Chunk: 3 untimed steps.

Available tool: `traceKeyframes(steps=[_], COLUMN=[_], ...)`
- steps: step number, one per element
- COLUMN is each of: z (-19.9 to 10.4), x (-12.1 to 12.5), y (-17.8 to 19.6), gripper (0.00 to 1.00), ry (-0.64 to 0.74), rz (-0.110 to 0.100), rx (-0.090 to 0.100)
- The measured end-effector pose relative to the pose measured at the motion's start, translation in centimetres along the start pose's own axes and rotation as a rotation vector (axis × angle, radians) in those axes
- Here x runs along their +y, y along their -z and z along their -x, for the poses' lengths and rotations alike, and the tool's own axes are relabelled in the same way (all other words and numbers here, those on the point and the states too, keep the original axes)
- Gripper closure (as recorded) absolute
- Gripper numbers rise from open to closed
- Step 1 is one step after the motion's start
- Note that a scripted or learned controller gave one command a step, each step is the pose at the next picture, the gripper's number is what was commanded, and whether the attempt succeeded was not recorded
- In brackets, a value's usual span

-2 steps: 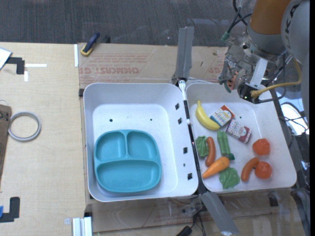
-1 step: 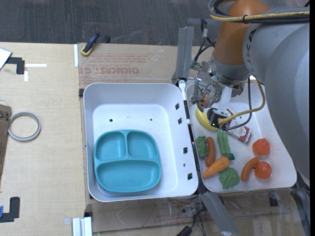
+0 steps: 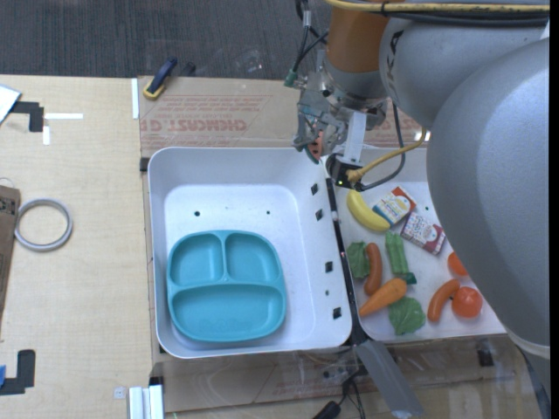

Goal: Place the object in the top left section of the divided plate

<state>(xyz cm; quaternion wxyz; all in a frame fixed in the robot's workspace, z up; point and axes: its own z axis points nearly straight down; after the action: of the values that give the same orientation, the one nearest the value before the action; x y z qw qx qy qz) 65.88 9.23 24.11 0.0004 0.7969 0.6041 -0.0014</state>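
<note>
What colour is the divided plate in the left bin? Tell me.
The divided plastic plate is light blue, turquoise in tone, plain with no pattern; the camera view shows it clearly.

A pale wooden surface [image 3: 79, 321] carries two shallow white bins side by side: the left bin [image 3: 240, 186] and the right bin [image 3: 437, 326]. A tape roll [image 3: 38, 223] lies at its left, cardboard [image 3: 218, 116] behind the bins.

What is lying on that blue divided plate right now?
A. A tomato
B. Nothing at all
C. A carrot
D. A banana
B. All three sections of the blue plate show bare blue; the banana, carrot and tomato all lie in the right bin.
</note>
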Motion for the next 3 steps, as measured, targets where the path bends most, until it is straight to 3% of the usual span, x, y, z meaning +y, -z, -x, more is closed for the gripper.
traceKeyframes(steps=[1,2,3], z=[-0.6,-2.5,-3.8], x=[-7.2,-10.3,-10.7], y=[-15.0,-14.9,-14.6], gripper=[1.0,1.0,1.0], ry=[-0.003,0.074,0.092], rz=[-0.002,0.015,0.037], rx=[0.0,-0.01,-0.011])
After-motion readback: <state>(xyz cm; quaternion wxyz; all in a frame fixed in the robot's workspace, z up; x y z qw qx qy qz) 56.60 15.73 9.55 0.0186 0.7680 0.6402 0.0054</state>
